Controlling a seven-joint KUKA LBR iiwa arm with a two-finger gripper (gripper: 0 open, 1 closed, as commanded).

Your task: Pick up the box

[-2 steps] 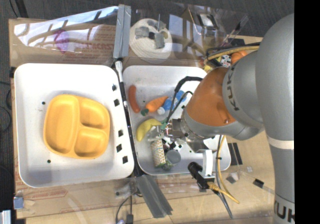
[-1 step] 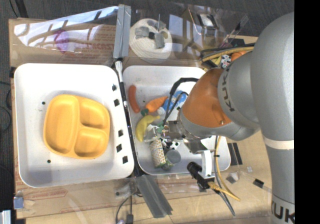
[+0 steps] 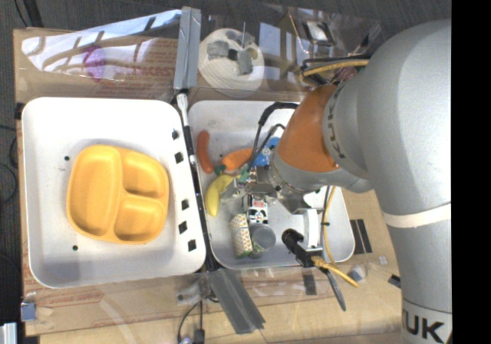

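A: Where is the box (image 3: pixel 242 236)?
B: In the right bin (image 3: pixel 222 258), near its front wall, patterned, touching a grey cup (image 3: pixel 263 238).
A: And the gripper (image 3: pixel 257 208)?
B: Just above the box, over a banana (image 3: pixel 213 193) and carrot (image 3: pixel 236 157). Finger opening cannot be told; the box lies below the tips, apparently not between them.

Hides much of the right bin (image 3: pixel 347 246) beneath the arm (image 3: pixel 399 127). Runs off the lower edge past the wrist. Too cluttered around the gripper (image 3: pixel 257 208) to tell finger state.
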